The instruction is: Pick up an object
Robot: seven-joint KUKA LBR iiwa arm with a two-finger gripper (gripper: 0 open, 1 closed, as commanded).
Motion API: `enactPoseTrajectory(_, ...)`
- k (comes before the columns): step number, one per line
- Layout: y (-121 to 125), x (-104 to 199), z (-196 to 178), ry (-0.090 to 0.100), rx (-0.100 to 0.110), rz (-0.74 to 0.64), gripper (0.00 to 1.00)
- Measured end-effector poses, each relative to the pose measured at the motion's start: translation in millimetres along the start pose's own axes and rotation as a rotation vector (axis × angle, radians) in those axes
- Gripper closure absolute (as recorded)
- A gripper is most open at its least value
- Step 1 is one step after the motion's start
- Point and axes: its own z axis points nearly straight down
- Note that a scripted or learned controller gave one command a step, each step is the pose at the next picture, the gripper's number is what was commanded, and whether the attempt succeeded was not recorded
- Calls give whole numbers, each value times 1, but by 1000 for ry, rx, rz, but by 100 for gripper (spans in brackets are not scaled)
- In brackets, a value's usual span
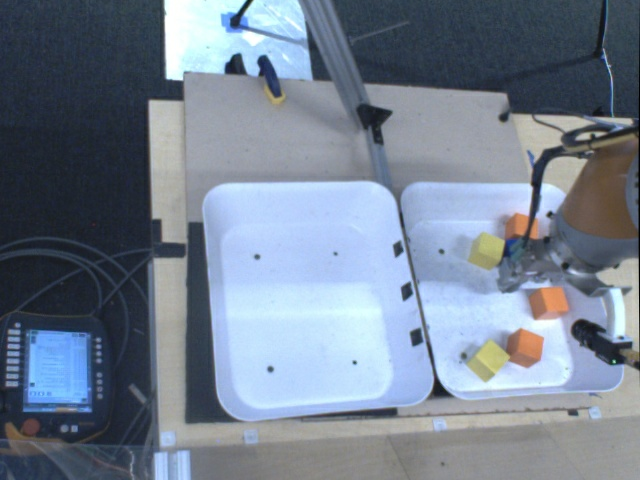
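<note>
Camera view looks down on the bench (330, 118) with two white bins side by side. All the blocks sit in the right bin (440, 218): a yellow cube (487, 250) near the middle, an orange cube (520, 226) just behind it toward the far wall, another orange cube (548, 302) further right, and down near the front edge a second yellow cube (488, 360) touching or nearly touching a third orange cube (525, 347).

The arm (600, 203) comes in from the right, orange band showing above the wrist, and the end effector (515, 273) is low in the right bin, between the first yellow cube and the orange one to its right (really close to both, but I can't make out contact with either). Can't tell whether it's spread or closed, the tip is just a dark grey blur, and no block is visibly caught in it.

The left bin (300, 208) has only a few small dark dots on its floor. A teach pendant (55, 373) lies off the bench at lower left with cables (90, 268) looping around it.
</note>
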Motion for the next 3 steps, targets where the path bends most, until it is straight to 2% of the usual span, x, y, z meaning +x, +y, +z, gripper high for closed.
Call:
enactPoseTrajectory(2, -8, 8, -113, -1, -5, -1, 100)
enactPoseTrajectory(3, -7, 8, -116, 0, 2, 0, 100)
